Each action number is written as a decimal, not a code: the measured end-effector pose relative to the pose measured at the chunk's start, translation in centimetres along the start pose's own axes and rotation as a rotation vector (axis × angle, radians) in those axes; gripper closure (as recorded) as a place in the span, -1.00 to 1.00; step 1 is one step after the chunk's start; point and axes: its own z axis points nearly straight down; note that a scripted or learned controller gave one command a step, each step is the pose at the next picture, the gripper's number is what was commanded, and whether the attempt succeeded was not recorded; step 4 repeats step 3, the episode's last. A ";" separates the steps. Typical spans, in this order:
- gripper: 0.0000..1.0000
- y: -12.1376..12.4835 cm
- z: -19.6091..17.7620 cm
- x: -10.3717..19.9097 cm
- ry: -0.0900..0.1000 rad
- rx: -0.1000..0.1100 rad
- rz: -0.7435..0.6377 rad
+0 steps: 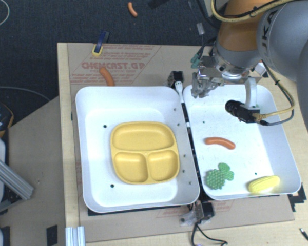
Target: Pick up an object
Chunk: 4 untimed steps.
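Now, looking down from the fixed camera, you see the gripper hanging over the far left corner of the right bin, close to the divider between the two bins. Whether it is released or clenched you cannot tell from this angle, and nothing shows between its parts. A black cable fitting on the arm sits above the bin floor just right of the gripper.

Three objects lie in the right bin, all well apart from the gripper: one orange sausage near the middle, one green bunch of grapes toward the near edge, and one yellow lemon-like piece in the near right corner. Nothing stands between the gripper and these.

One yellow divided plate with three compartments rests in the left bin.

Outside the bins, you have two more small orange sausages, one on the cardboard sheet and one on the dark floor, plus one blue-and-yellow clip at the cardboard's far edge.
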 end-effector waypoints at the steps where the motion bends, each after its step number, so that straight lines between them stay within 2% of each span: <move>1: 1.00 -0.2 1.4 5.8 0.000 0.002 0.000; 2: 1.00 -0.6 1.8 6.7 -0.002 0.001 0.005; 3: 1.00 -1.3 0.2 5.7 -0.003 -0.004 0.007; 4: 1.00 -1.3 0.2 5.7 -0.003 -0.004 0.007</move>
